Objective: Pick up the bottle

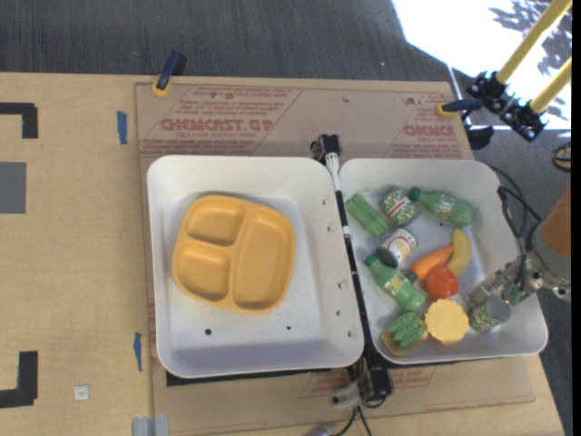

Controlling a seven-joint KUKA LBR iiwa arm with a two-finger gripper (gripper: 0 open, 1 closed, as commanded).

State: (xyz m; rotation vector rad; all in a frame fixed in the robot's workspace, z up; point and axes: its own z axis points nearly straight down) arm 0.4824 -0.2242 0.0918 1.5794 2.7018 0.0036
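gripper (495, 305) sitting low at right bin's (522, 243) lower right corner, finger state impossible to tell. green bottle (396, 277) lying mid-bin, left of tomato (442, 282), apart from gripper.

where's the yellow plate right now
The yellow plate lies flat in the left bin, about in its middle, with its three compartments facing up. The toys and the claw are in the right bin.

Two white bins (163, 271); one yellow divided plate (234, 251); two green bottles (396, 277); one banana (461, 251); one tomato (442, 282); one carrot (430, 261).
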